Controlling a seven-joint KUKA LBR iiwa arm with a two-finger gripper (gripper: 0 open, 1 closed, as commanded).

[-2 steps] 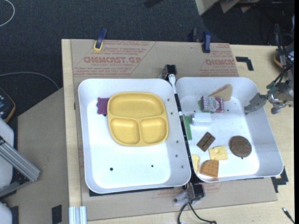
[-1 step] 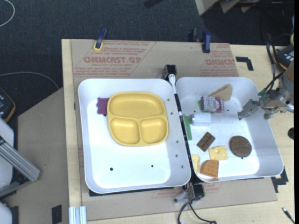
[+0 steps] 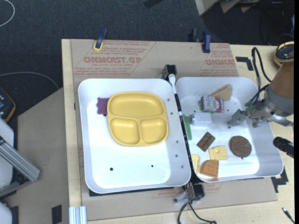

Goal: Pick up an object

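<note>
Objects for picking lie in the right bin (image 3: 266, 164). At the bin's centre sits a small white block (image 3: 202, 119); just above it, toward 12 o'clock, a pink and green carton (image 3: 212, 104), and beyond that at 1 o'clock a tan wedge (image 3: 224, 92). At 6 o'clock from the white block lies a brown chocolate-like bar (image 3: 205, 141), with a yellow cheese-like piece (image 3: 218, 153) and an orange waffle piece (image 3: 210, 168) further down. A round brown cookie (image 3: 240, 146) rests at 4 o'clock. A green stick (image 3: 187, 126) lies along the bin's left wall.

The gripper (image 3: 237, 119) hangs at 3 o'clock from the white block, apart from it, above bare bin floor. Whether its hand is released or clenched cannot be told; nothing is seen grasped.

The left bin (image 3: 93, 162) holds a yellow divided tray (image 3: 138, 117), with a purple item (image 3: 102, 105) touching its 9 o'clock edge. Both bins stand on a cardboard sheet (image 3: 140, 55).
</note>
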